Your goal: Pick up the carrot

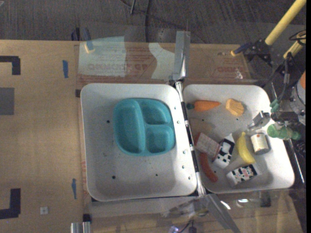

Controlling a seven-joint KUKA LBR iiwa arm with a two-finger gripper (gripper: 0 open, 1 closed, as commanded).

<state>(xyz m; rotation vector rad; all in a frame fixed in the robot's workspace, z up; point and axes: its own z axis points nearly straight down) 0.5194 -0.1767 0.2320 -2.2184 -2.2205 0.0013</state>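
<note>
The carrot point(206, 106) is orange with a dark green stub at its left end. It lies flat in the upper left corner of the right bin point(221, 125), close to the divider between the two bins. My gripper point(266, 121) hangs over the right bin's right side, well to the right of the carrot and a little lower in the view. Its grey body and green parts sit by the bin's right rim. Nothing of the carrot is touched by it.
A yellow-orange wedge point(234, 107) lies just right of the carrot. Below are a banana point(244, 148), a white can point(260, 143), two cow-patterned cartons point(223, 153) point(241, 174), a red sausage point(208, 168) and a pale packet point(206, 143). The left bin point(97, 169) holds a teal divided plate point(144, 126).
</note>
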